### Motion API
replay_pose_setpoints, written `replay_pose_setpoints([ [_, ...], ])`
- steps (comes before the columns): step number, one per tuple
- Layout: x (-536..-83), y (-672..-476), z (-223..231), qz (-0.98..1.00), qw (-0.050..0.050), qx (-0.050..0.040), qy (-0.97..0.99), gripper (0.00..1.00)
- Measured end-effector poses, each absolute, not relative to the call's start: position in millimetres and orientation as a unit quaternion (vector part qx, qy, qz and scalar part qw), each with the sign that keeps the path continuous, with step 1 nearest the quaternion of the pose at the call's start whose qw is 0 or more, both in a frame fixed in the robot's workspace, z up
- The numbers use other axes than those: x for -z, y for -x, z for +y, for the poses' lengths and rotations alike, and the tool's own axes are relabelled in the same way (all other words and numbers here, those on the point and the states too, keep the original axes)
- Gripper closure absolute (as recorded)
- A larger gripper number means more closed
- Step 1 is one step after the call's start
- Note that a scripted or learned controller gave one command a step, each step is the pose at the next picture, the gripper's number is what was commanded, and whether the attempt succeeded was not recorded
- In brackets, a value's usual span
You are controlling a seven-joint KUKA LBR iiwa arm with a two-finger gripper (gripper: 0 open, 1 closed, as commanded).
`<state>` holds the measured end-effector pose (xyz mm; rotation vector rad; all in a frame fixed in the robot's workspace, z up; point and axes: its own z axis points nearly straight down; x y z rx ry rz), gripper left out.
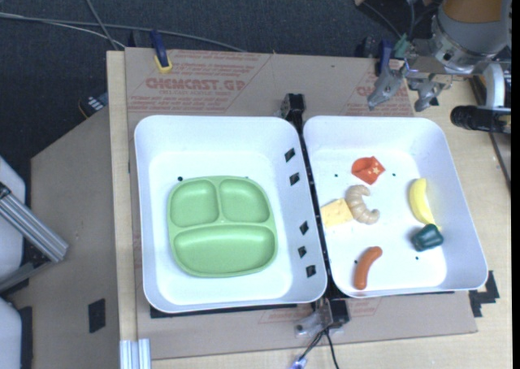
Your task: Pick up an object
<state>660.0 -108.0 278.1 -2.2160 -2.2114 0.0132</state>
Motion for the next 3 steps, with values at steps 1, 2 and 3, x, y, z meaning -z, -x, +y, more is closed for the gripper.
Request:
replay_pose_setpoints([
  [1,-285.6,-661.8,-107.8,-0.707,0.0,-0.0003,0.707,0.0],
  [2,-224.8,-660.9,-114.3,-0.707,0.003,-0.0023,0.707,0.0],
  [3,-182.2,-662.1,-115.3,-0.707,0.003,-0.0018,0.707,0.0],
])
